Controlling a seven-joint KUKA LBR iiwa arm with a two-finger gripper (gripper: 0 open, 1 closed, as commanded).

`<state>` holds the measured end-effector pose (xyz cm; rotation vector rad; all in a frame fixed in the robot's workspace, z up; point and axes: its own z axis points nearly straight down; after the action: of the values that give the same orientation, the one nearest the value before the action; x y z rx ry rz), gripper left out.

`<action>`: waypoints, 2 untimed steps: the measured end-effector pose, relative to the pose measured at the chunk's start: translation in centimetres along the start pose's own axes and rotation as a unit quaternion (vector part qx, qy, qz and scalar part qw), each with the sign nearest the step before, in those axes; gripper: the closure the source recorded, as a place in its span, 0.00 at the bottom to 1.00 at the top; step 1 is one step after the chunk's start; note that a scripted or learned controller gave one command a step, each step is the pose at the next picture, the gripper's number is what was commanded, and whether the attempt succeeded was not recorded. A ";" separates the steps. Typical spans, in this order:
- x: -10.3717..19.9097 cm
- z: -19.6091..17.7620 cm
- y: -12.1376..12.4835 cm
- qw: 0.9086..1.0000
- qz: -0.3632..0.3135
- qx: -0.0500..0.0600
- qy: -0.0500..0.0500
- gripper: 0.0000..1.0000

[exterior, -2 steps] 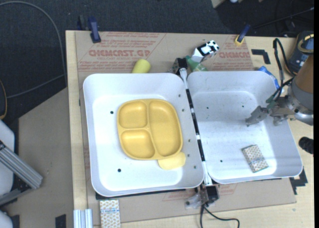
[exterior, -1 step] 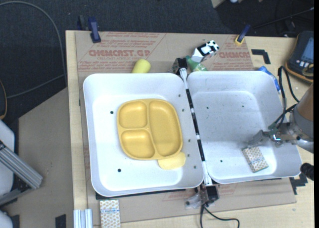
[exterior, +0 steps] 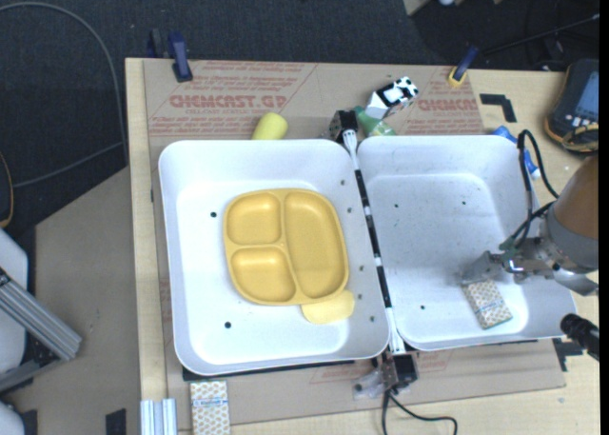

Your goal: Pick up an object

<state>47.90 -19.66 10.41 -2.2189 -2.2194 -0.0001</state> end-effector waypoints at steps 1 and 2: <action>1.7 0.6 11.1 1.000 -0.001 -0.002 -0.001 0.00; 2.5 -6.1 4.0 1.000 0.000 -0.001 -0.001 0.00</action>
<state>51.91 -17.20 16.52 -2.2211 -2.2203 0.0007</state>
